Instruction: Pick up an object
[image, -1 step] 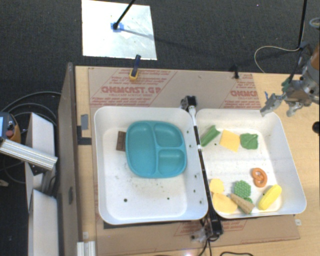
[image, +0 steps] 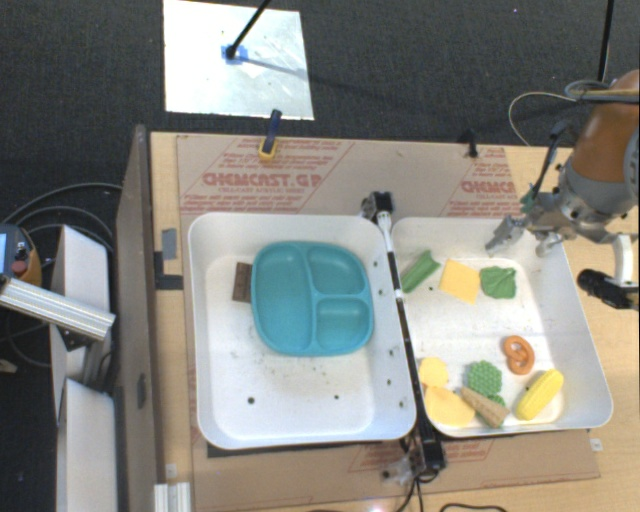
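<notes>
My gripper (image: 520, 240) hangs over the far edge of the right bin (image: 585, 350), its two fingers apart with nothing between them. Just below it lie a green leafy piece (image: 498, 281) and a yellow wedge (image: 460, 281). A green pea pod (image: 418, 271) sits to their left. Nearer the front are an orange pretzel (image: 518, 353), a yellow corn-like piece (image: 537, 394), a green waffle-textured piece (image: 485, 378), a tan cone (image: 487, 408) and flat yellow pieces (image: 437, 385).
The left bin (image: 215, 400) holds a teal divided plate (image: 311, 298) with a small brown block (image: 242, 282) against its left side. A black divider rail (image: 398, 320) runs between the bins. The arm's orange band (image: 605, 145) rises at the right.
</notes>
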